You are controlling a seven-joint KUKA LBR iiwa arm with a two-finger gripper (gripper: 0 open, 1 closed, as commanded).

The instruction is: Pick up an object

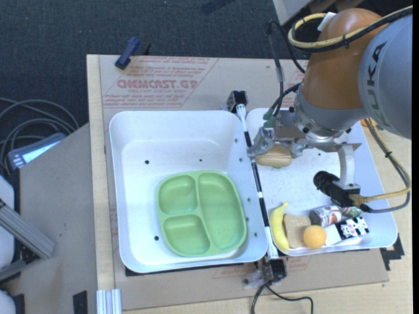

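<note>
Hand point(275, 150) low in right bin point(373, 195), over tan bread roll point(275, 157) by dividing wall; finger state: cannot tell. Banana point(278, 226), orange point(315, 236) crowd near corner. Green divided tray point(200, 212) fills left bin point(131, 142).

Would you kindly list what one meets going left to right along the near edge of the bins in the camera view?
Green divided tray → banana → orange → black-and-white patterned item.
</note>
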